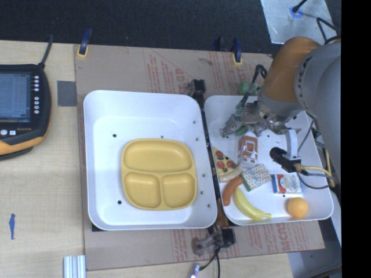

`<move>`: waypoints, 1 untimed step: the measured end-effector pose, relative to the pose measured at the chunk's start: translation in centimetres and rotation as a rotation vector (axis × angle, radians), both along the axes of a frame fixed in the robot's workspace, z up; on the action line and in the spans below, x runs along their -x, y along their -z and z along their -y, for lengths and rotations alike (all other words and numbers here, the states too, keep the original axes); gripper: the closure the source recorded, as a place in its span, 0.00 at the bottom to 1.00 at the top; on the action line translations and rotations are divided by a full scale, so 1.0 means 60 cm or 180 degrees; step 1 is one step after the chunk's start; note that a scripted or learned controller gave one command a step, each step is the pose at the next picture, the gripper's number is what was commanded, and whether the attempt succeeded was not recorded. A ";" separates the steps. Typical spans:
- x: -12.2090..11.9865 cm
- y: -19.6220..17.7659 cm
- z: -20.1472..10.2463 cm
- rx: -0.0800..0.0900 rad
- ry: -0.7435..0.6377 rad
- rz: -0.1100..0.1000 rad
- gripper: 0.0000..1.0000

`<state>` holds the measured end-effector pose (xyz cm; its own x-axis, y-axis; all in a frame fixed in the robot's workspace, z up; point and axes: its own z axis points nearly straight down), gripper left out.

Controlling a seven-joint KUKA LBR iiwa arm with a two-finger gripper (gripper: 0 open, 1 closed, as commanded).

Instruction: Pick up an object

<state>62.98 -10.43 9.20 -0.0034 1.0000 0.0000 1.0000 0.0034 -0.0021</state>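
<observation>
One end effector (pixel 243 129) above the right bin (pixel 324 210), grip state impossible to tell, just beside a red-and-white carton (pixel 248 149).

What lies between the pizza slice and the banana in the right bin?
In the camera view, a hot dog lies between the pizza slice and the banana. Its lower end is close to the banana.

cam: fixed overhead | slanted down | both bins (pixel 93 155) framed
</observation>
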 end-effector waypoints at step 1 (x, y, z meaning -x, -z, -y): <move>0.000 -0.017 0.002 0.0003 -0.0004 -0.0002 1.00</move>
